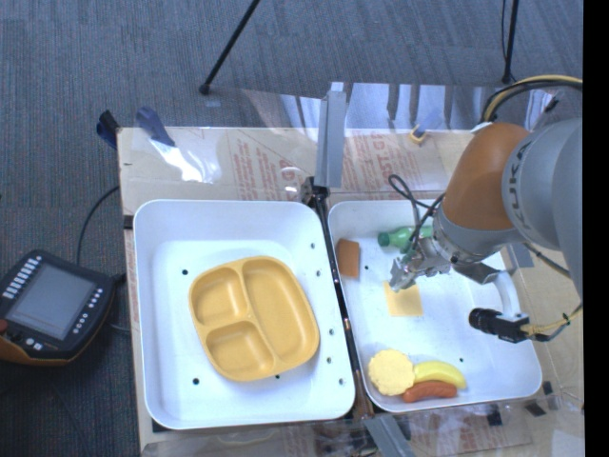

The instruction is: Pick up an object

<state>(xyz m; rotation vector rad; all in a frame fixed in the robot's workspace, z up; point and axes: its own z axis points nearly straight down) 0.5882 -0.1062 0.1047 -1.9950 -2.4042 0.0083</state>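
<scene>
- Camera view: gripper point(402, 276) low in the right bin point(514, 374), tip right at the top edge of a yellow cheese slice point(404, 301) near the bin's middle.
- Can't tell the gripper's state; nothing visibly held.
- Cheese slice lies flat; probably light, thin, stiff plastic. Hard to pinch from above, so take it by an edge.
- Same bin: green bottle point(400, 237) toward the back edge, brown slice point(348, 256) by the left wall, cookie point(391, 372), banana point(439, 373), sausage point(430, 390) at the front edge.
- Left bin point(162, 246) holds a yellow divided plate point(253, 318).
</scene>
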